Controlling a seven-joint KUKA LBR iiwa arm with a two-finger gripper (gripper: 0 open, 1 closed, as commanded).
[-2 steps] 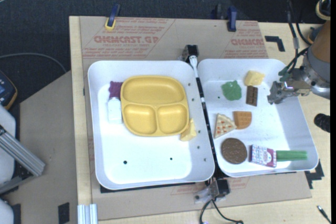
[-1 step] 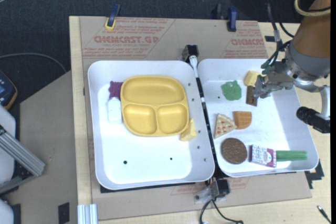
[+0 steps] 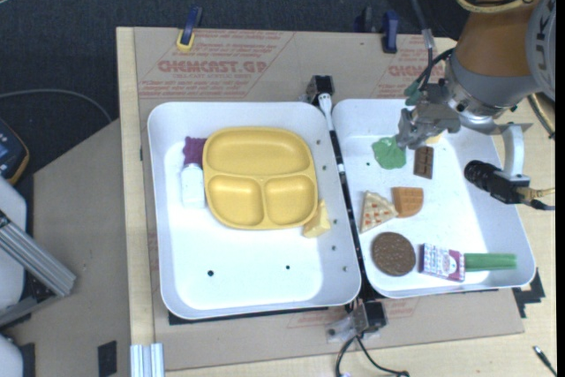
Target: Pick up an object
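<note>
The two-finger gripper (image 3: pixel 413 137) hangs in the right white bin (image 3: pixel 503 229), directly above the flat green leaf-shaped piece (image 3: pixel 387 154) (a small brown block (image 3: pixel 424 162) stands just beside); jaw spread: cannot tell.

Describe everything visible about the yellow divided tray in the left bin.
The yellow three-compartment plastic tray lies flat in the upper middle of the left white bin, one wide section at the far side and two smaller ones nearer. It looks smooth. A purple object and a white object sit against its left edge; a pale yellow piece pokes out at its lower right corner.
</note>
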